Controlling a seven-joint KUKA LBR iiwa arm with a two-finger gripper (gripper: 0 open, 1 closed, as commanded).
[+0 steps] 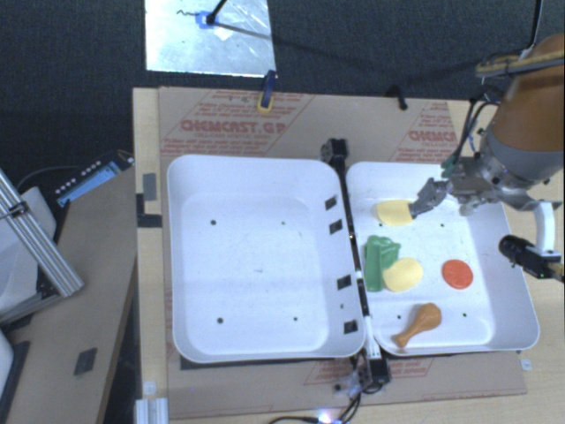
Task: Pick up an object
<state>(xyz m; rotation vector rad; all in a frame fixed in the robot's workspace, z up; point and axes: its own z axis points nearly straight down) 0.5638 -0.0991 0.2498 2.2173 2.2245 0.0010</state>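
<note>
While the grey arm [521, 140] reaches in from the right over the far part of the right bin [512, 325], its pincer [427, 198] hangs low at the right edge of a pale yellow piece [393, 212], and whether its tips are spread, pressed together or pinching that piece cannot be told, since they blur into the dark metal above them. That yellow piece lies on the bin floor toward the far left of the right bin, just beside or touching the pincer tip.

Nearer in the same bin, a green object [380, 260] stands close to the left wall, and a second, rounder yellow object [403, 275] touches its right side. To the right of these, apart from them, lies a flat orange-red disc [456, 274]. Nearest of all lies a brown drumstick-shaped toy [418, 322], tilted with its thin end pointing toward the near left corner.

A row of black clips [346, 281] runs along the seam between the two bins. On the left sits the left bin [190, 237], its white floor marked by a few small dark dots. Both bins rest on a brown cardboard sheet [229, 117] with red print, and beyond it on the far side lies a shiny silver sheet [177, 34].
</note>
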